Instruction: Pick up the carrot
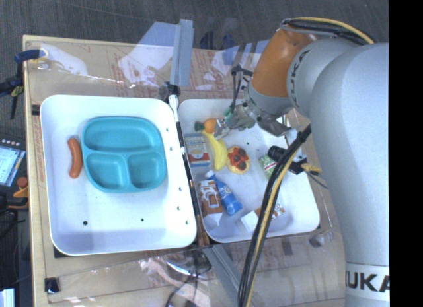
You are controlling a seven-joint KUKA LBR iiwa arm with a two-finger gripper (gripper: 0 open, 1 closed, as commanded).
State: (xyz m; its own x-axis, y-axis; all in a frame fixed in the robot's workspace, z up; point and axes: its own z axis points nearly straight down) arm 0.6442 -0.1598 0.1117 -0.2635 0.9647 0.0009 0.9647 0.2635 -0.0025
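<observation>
Showing one carrot, one banana.

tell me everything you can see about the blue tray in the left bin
The tray is light blue, looks like smooth plastic, and is a rounded rectangle with three compartments: one long one at the far side and two smaller ones nearer the camera. It lies flat, right side up, in the left bin, turned slightly against the bin's edges. All its compartments look bare. A sausage lies just beside its left edge, seemingly not touching.
</observation>
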